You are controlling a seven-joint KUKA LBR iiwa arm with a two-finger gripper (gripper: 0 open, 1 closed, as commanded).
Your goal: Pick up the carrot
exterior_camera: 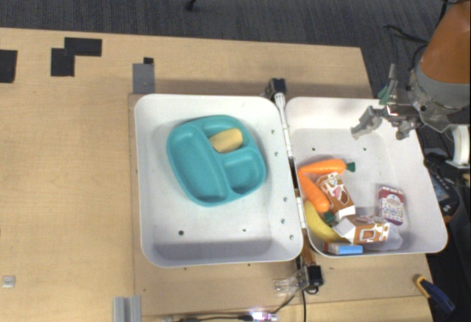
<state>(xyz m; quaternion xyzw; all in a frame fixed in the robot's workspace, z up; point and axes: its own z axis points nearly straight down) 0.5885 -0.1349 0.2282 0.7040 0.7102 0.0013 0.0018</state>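
Now we hang our jaws (383, 120), spread wide and empty, over the right bin (412, 166), up-right of the carrot (322, 166), lining up a descent.

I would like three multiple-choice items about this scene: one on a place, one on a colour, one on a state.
1. Where does the carrot lie?
A. right bin
B. left bin
C. on the plate

2. What colour is the plate?
A. red
B. teal
C. black

3. What does the claw hold?
A. the carrot
B. the banana
C. nothing

Key: 1 A, the carrot lies in the right bin among other things. 2 B, the teal plate sits in the left bin. 3 C, the claw is above the right bin, with nothing between its fingers.
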